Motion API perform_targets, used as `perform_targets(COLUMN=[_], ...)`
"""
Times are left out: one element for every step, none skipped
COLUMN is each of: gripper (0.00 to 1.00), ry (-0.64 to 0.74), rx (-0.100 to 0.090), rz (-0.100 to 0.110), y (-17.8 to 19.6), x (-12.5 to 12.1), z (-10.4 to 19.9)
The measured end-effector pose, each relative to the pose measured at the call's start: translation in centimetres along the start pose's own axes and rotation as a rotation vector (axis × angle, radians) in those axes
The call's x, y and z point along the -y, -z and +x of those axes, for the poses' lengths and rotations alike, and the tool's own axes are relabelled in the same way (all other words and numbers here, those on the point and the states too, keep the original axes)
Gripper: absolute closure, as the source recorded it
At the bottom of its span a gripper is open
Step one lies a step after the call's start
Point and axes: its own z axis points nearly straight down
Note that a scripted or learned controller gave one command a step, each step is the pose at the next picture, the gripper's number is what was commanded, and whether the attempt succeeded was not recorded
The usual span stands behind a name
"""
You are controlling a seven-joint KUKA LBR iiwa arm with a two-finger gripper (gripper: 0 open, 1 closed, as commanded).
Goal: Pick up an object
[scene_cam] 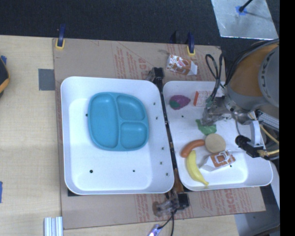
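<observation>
Camera view, from my seat at the console: nearest me is the front lip of the right bin, with a yellow banana lying along it at a slant, its tip close to the rim. Just beside it sits a small white and orange packet, and behind those an orange sausage-shaped toy touches a round tan piece that looks like a bun or biscuit. These four crowd the front half of that bin, so I see little bare floor there.

Further back, the gripper hangs over the middle of the right bin, directly above a green object that pokes out below it. I cannot tell whether it is grasping anything, since the metal parts blur together. The arm covers the bin's right rear corner.

Beyond that, a purple toy lies near the back left of the right bin, with a small white and orange card beside it. Bare white floor shows between these and the front cluster.

The left bin holds a blue divided plate, set towards its back, leaving a wide open strip along its front and right sides. The two bins sit almost touching. Behind them, on the cardboard, lies a crumpled wrapper.
</observation>
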Motion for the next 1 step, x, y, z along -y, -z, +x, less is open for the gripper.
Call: perform_targets(gripper=[0.00], ry=[0.000], rx=[0.000], rz=[0.000], y=[-0.01], x=[0.01], z=[0.01])
